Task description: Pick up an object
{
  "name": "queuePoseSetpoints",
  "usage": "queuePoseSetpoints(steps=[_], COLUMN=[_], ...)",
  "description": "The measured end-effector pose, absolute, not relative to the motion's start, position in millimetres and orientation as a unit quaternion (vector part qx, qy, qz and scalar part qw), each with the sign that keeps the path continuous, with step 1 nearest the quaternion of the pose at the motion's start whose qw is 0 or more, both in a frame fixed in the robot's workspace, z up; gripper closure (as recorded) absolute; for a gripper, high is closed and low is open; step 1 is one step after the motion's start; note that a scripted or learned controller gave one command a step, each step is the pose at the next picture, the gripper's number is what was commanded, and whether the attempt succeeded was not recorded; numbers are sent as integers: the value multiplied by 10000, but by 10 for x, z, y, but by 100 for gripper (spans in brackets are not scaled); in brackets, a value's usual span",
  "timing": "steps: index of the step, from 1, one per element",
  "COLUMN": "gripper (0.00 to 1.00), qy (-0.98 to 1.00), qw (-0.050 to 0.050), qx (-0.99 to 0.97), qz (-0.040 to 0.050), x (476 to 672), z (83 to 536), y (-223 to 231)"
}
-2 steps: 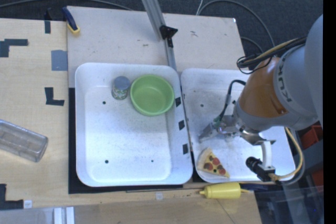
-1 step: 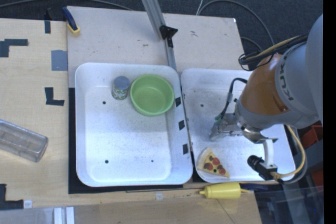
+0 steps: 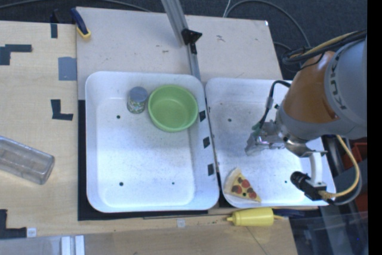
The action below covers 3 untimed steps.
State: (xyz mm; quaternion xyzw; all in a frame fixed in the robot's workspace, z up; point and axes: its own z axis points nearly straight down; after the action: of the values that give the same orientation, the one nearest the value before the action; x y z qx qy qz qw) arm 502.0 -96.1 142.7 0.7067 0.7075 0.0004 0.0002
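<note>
While I am hovering the gripper (image 3: 255,145) with jaws whose gap I cannot tell, the toy pizza slice (image 3: 242,186) is lying just below them: light, stiff, flat; I'm judging edge pinch best.

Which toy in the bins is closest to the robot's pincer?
The pizza slice. It lies in the same right bin as the pincer; green bowl and small can sit in the left bin.

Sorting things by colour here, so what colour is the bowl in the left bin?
Green: the bowl shows plainly in the camera view.
</note>
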Motion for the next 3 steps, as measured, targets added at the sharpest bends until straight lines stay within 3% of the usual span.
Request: queuePoseSetpoints(steps=[2, 3], gripper=[100, 100], qy=[7076, 7074], qw=[22, -6], qx=[7066, 7068], qz=[12, -3], x=[5018, 5019], z=[2507, 2543], y=[-1072, -1068])
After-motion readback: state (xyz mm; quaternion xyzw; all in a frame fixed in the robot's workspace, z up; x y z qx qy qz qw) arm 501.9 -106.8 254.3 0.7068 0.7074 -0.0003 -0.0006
